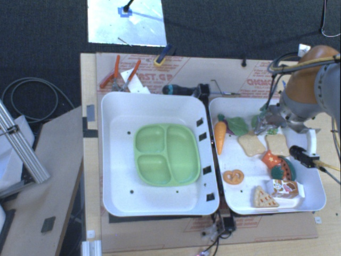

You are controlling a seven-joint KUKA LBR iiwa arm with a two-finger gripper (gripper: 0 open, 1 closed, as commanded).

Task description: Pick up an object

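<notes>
Green tray (167,154), orange carrot (219,136), white bins (117,143)

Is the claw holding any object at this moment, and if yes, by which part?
It cannot be told. The claw is low in the right bin, near the green toy, but nothing is seen in its grip.

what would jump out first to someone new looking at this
A pale green divided plastic plate lies alone in the left white bin. The right white bin holds a jumble of toy food, an orange carrot standing out at its left. The grey and orange arm hangs over its far side.

Grey arm (326,87), orange band (311,73)
</notes>
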